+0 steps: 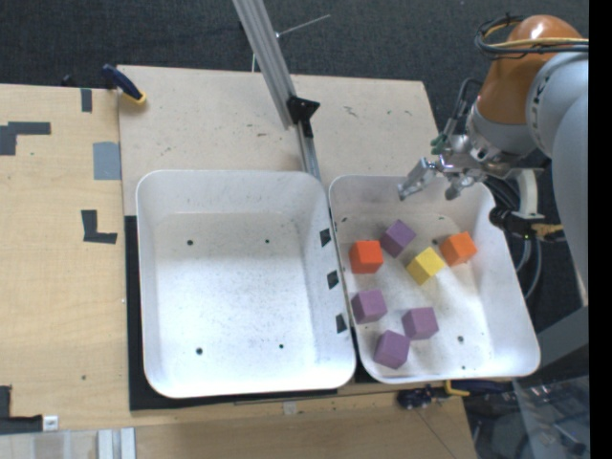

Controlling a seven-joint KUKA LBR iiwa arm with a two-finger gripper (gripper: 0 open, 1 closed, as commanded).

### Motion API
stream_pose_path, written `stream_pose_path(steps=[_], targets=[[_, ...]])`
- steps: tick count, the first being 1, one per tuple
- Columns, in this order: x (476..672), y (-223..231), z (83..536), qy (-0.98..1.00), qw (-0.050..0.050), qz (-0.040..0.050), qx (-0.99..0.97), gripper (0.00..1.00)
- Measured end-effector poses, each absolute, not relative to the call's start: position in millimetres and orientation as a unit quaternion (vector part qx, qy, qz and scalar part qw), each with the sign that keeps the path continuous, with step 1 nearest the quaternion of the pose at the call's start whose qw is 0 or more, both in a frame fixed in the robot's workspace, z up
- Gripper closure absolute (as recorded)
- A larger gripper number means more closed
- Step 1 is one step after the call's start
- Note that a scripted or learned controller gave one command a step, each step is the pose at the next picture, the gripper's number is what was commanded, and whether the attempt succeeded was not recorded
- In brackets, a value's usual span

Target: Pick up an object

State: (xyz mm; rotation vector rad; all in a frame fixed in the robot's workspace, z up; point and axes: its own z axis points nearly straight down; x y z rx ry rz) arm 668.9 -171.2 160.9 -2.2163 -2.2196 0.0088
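I see two white bins side by side on the bench. The left bin [229, 285] has a bare speckled floor. The right bin [497, 338] carries seven blocks clustered in its middle and near half. Its far strip, up by the top rim, is bare floor.

An orange block [365, 255] sits close to the left wall, with a purple block [398, 238] just beside it on the right. A yellow block [426, 265] and a second orange block [458, 248] sit nearly touching, nearer the right wall. Below them are three more purple blocks: one [369, 305] near the left wall, one [419, 322] toward the centre, and one [391, 349] closest to the near rim. I see gaps between most blocks, tightest between the yellow and the orange.

The arm [535, 75] comes in from the right, its orange band above the wrist. The gripper [426, 182] hangs over the far end of the right bin, above the bare strip, well apart from every block. Its two fingers [409, 187] stand spread apart, with nothing between them.
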Motion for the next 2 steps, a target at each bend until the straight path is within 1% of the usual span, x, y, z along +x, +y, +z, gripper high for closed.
stream_pose_path(steps=[1,2], targets=[[671.3,-164,114,-0.708,0.002,0.0024,-0.706,0.00],[673.0,-164,127,-0.708,0.000,0.0010,-0.706,1.00]])
